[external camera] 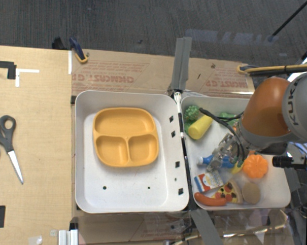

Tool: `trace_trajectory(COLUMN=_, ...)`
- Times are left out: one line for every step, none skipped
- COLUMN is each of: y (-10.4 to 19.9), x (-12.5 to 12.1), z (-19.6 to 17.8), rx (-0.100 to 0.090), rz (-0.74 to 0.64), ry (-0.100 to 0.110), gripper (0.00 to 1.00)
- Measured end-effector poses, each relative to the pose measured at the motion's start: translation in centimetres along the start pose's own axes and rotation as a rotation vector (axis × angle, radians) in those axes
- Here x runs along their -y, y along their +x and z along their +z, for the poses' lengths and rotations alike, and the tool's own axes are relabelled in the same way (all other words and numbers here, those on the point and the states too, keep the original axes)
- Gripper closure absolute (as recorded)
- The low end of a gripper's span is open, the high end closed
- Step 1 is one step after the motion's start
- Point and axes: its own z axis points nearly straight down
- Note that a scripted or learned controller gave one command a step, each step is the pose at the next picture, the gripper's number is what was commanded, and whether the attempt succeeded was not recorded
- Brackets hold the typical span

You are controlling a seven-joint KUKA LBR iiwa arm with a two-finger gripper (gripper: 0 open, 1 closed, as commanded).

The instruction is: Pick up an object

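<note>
At frame centre we log a left bin [81,157] holding a smooth yellow three-compartment tray [126,136]. The right bin [282,193] holds a yellow cylinder [199,126], a ridged orange fruit [255,166] and a red sausage [210,199]; the gripper [225,155] hangs over them, and we cannot tell its grip.

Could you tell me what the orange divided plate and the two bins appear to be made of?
Plate: probably matte moulded plastic, judging by its even colour, soft rounded ridges and lack of glare. Bins, left and right: likely smooth, thin-walled white plastic with rounded corners; coated metal cannot be excluded.

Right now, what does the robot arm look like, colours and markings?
The arm is bulky and rounded, with a glossy orange band above the wrist and a grey shell bearing part of the dark KUKA lettering. The gripper is a small silvery metal assembly.
</note>
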Motion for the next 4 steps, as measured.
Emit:
trace_trajectory(y=4.7, x=-6.6, z=-10.0, rx=0.0, rz=-0.11, ry=-0.001, gripper=1.0)
trace_trajectory(y=4.0, x=1.6, z=-7.9, rx=0.0, rz=-0.64, ry=-0.001, gripper=1.0)
trace_trajectory(y=3.7, x=5.4, z=-1.1, rx=0.005, rz=-0.738, ry=-0.002, gripper=1.0)
trace_trajectory(y=3.8, x=5.4, z=-1.0, rx=0.003, rz=-0.738, ry=-0.002, gripper=0.0)
